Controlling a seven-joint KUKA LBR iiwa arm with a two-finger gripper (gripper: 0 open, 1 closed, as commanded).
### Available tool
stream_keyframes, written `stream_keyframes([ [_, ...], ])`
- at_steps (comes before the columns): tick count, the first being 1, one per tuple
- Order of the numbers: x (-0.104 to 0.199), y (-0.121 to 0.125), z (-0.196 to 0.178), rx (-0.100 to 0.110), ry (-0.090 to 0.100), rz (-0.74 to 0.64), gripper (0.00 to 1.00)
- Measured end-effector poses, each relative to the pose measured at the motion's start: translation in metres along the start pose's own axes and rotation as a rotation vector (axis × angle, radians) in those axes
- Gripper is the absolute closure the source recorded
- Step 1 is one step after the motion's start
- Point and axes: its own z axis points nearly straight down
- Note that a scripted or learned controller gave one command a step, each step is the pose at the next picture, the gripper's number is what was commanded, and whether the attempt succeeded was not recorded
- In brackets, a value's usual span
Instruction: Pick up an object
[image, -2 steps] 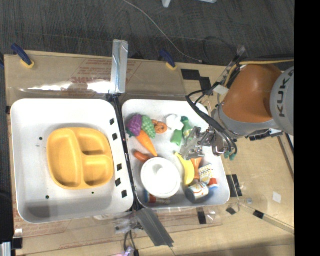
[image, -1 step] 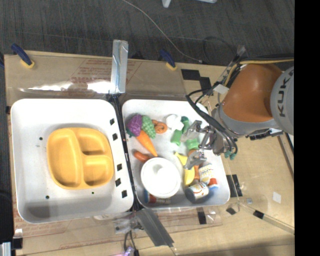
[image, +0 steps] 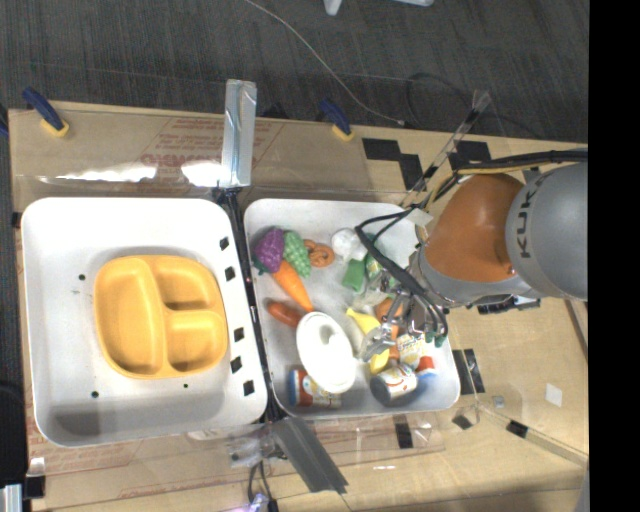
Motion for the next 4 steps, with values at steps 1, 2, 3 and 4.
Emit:
stream_keyframes([
  [1,-0.002,0.002,-0.012,0.0,-0.004,-0.008,1.0],
  [2,-0.013,0.042,-0.134,-0.001,-0.011,0.006,1.0],
  [3,-0.061,0.036,-0.065,0.0,0.006,0.154,1.0],
  [4,-0.02,0.064,-0.139,0.0,-0.001,0.384,1.0],
])
